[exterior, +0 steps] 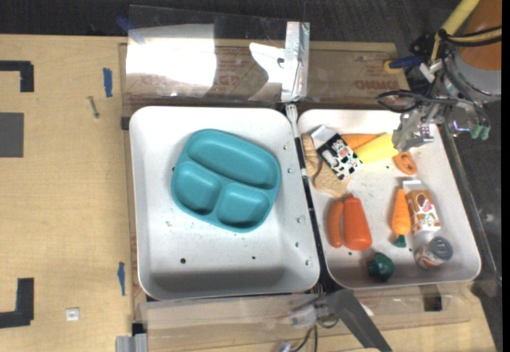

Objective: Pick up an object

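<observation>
Two white bins sit side by side on your cardboard-covered bench, with dark floor beyond the far edge. Your left bin holds a teal divided tray. Your right bin holds the clutter: a cow-print carton and a yellow block at the far side, a hot dog in the middle, a carrot and a pouch to the right, a green ball and a can at the near edge. Your gripper hangs over the far right part of that bin, just beside the yellow block; you cannot tell how its jaws stand, and nothing shows between them.
</observation>
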Available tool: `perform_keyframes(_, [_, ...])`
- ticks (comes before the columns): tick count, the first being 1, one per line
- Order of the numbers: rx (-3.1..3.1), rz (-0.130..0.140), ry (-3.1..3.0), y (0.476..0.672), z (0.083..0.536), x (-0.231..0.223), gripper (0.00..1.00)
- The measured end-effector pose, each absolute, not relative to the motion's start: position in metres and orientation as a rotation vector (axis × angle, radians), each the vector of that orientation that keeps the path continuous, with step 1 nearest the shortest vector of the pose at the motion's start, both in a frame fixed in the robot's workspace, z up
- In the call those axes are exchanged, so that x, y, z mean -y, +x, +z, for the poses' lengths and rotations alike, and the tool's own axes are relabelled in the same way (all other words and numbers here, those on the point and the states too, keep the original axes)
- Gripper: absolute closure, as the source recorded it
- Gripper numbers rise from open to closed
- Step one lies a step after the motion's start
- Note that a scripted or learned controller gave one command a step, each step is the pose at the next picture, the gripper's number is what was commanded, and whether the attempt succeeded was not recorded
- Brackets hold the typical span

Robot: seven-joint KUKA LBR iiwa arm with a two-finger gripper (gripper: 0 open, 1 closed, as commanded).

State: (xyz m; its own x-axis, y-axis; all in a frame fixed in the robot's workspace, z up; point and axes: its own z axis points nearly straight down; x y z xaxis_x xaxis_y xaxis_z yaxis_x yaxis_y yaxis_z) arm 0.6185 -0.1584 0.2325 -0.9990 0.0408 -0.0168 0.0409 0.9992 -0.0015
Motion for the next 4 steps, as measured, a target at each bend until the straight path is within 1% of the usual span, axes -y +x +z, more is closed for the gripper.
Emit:
perform_keyframes(1, [-3.133,-0.001,0.066,0.616,0.228,0.159,0.00])
perform_keyframes(2, [-3.142,0.001,-0.028,0.570,0.149,0.195,0.00])
perform_keyframes(3, [-3.115,-0.005,0.082,0.546,0.108,0.190,0.00])
perform_keyframes(4, [-3.084,-0.014,0.280,0.527,0.104,0.202,0.00])
